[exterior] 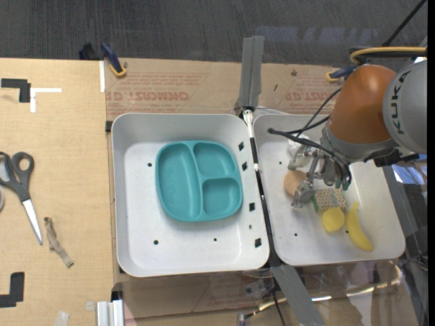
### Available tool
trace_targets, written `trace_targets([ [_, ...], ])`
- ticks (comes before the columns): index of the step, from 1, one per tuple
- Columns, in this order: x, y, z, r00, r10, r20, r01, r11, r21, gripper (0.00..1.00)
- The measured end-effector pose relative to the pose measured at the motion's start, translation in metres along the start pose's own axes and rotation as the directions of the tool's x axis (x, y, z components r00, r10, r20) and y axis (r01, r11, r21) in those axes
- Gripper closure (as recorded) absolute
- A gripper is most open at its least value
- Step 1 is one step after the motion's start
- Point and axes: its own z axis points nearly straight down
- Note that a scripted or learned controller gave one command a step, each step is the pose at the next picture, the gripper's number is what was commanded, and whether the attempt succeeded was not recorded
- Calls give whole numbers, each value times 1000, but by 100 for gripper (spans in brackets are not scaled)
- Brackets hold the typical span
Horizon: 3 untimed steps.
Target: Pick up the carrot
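- One pale orange piece (293, 183) in the right bin (285, 257) looked the likeliest carrot; its rounded end showed, the rest was hidden, so its long axis could not be read
- It lay just beside the gripper (311, 194), on the side toward the left bin (122, 195), seemingly touching or nearly so
- The gripper hung low over the right bin; how wide it stood could not be told, and nothing was seen held in it
- A patterned block (330, 199), a lemon (332, 219) and a banana (359, 229) crowded its other side
- The coming move probably called for a small shift toward that piece
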Motion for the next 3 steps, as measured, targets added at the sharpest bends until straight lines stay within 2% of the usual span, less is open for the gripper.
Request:
trace_targets([
  [1, -25, 7, 0, 911, 413, 0, -413, 911, 2, 0],
  [2, -32, -69, -42, 767, 642, 0, -642, 767, 3, 0],
  [3, 15, -2, -9, 706, 708, -2, -708, 706, 3, 0],
])
